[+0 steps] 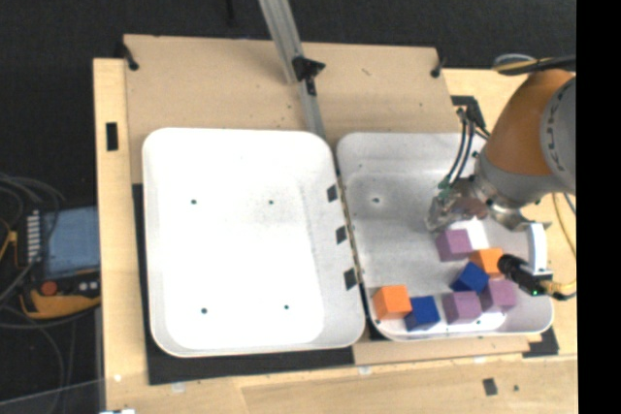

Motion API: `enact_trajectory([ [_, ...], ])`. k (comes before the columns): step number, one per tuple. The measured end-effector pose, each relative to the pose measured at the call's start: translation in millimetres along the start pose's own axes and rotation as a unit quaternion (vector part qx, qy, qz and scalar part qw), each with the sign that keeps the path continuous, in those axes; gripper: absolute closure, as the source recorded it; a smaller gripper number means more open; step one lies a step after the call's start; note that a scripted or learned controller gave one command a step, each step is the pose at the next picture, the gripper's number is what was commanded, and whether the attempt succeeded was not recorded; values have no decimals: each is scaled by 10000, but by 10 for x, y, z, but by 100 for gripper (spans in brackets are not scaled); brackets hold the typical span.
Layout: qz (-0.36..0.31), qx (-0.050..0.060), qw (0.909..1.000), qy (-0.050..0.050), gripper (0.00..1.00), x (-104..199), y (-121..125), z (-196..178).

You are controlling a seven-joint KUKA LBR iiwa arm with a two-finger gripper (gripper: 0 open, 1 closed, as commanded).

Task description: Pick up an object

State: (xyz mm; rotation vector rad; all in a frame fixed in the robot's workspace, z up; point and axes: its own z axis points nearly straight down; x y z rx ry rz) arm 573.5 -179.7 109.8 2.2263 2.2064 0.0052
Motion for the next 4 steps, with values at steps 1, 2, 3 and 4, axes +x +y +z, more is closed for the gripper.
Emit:
enact_trajectory([
  [1, -20, 8, 10000, 4, 100, -51, 35, -442],
  [2, -63, -5, 10000, 1, 100, -2, 124, -1038],
  [3, -68, 11, 10000, 6, 100, -15, 138, -1310],
  [4, -70, 33, 10000, 11, 100, 465, -51, -1249],
])
